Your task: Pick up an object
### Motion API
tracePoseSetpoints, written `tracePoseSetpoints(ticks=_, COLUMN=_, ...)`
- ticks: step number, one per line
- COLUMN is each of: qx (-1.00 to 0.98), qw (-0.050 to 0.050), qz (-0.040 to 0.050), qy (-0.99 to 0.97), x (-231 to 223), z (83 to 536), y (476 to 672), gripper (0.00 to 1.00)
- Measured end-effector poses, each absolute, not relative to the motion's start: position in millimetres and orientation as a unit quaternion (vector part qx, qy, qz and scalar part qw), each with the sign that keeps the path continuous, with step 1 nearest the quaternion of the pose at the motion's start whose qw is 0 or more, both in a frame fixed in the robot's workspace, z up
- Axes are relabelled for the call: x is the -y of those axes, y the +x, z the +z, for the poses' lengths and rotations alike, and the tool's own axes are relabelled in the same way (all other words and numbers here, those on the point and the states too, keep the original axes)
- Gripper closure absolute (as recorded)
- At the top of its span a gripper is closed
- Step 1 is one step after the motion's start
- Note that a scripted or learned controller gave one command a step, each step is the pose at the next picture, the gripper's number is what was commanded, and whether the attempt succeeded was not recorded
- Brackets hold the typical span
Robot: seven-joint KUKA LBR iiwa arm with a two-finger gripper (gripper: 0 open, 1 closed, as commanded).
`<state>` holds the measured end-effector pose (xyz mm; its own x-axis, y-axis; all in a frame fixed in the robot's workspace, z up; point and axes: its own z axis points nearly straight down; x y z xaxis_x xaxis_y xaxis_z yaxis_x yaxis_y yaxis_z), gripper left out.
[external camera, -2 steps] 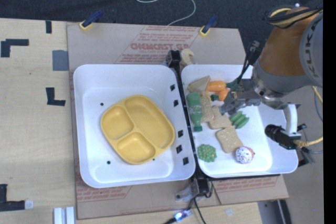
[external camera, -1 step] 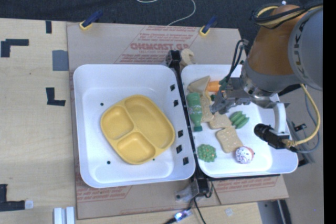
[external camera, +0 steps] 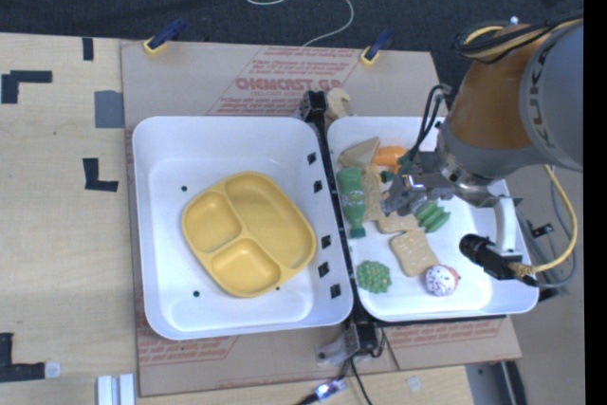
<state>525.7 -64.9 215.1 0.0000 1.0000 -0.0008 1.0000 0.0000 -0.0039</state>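
Right now the gripper (external camera: pixel 410 194) is hanging low over the right bin (external camera: pixel 474 303), among a cluster of toy foods: a green bottle (external camera: pixel 352 194), a cracker (external camera: pixel 413 251), a green broccoli piece (external camera: pixel 373 276). Whether it is parted or closed, I cannot tell. Nothing is visibly lifting yet, so the pick appears to be pending. A yellow divided tray (external camera: pixel 248 232) is lying in the left bin (external camera: pixel 156 204).

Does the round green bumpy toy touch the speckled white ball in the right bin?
Apart. The camera view shows bare white bin floor between the round green bumpy toy and the speckled white ball, both near the right bin's front wall.
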Motion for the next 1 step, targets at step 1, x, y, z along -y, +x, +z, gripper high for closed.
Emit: tracePoseSetpoints(ticks=1, qx=0.708, qw=0.001, qz=0.0008, qy=-0.706, x=56.8, z=214.4, y=530.8, gripper=1.0)
